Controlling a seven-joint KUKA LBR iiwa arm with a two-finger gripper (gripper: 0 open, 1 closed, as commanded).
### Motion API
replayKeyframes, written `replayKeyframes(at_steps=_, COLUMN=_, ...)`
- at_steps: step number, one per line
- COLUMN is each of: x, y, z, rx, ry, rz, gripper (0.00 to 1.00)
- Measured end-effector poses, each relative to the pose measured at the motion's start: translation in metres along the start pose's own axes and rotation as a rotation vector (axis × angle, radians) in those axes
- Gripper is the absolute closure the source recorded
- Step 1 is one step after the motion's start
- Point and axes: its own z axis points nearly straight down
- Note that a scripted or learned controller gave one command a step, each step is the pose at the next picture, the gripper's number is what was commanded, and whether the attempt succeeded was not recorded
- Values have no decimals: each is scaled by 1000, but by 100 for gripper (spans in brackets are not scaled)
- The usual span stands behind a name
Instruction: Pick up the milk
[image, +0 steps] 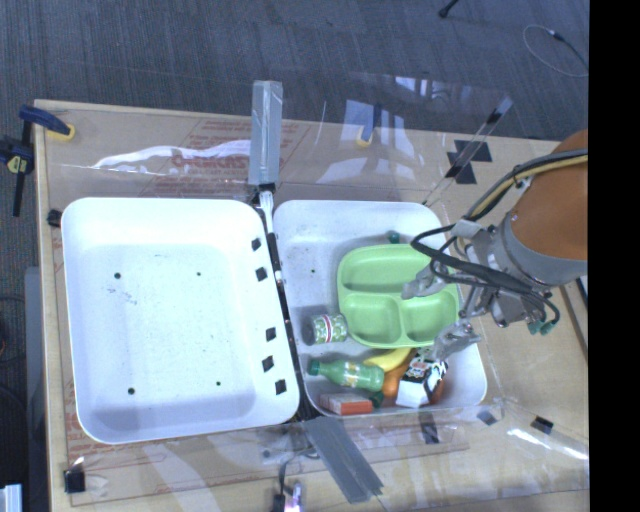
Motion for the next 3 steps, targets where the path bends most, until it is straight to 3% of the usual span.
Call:
replayKeyframes(at_steps=1, x=-24, y=25, z=-29, rx=-1, ry=3, rz=45, gripper=0)
replayKeyframes(at_steps=2, x=-72, y=24, z=-26, rx=-1, ry=2, rz=174, gripper=0)
replayKeyframes(at_steps=3, x=-34, y=-5, z=-155, rx=0, ry=1, rz=-60, gripper=0)
